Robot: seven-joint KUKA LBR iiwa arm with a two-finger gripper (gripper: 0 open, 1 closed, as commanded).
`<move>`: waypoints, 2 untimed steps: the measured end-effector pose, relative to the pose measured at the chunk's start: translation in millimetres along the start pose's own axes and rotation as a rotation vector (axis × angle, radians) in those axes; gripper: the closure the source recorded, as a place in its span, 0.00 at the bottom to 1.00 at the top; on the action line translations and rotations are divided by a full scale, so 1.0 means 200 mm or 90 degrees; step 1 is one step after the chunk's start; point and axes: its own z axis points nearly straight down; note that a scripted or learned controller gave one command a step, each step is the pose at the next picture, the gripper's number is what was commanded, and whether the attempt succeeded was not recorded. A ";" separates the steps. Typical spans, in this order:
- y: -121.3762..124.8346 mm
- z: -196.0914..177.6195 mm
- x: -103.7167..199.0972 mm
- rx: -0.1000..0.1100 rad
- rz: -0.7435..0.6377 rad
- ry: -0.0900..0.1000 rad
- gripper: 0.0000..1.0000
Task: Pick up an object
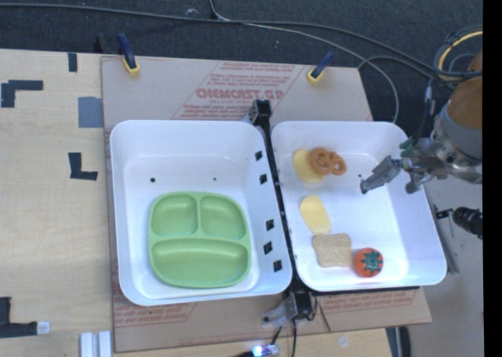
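Note:
The right bin holds a brown pretzel lying partly on a pale yellow round piece, a yellow oval piece, a tan slice of bread and a red tomato. My gripper hangs over the bin's right side, fingers spread apart and pointing left and down, with nothing between them. It is right of the pretzel and above the tomato in the view.
The left bin carries a green divided plate. A black divider runs between the bins. Both stand on a cardboard sheet held by blue-and-yellow clamps. Cables cross the dark floor behind.

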 end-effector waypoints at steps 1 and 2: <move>0.01 -0.03 0.00 -0.007 -0.002 -0.001 0.00; 0.03 0.29 0.01 -0.003 -0.002 -0.001 0.00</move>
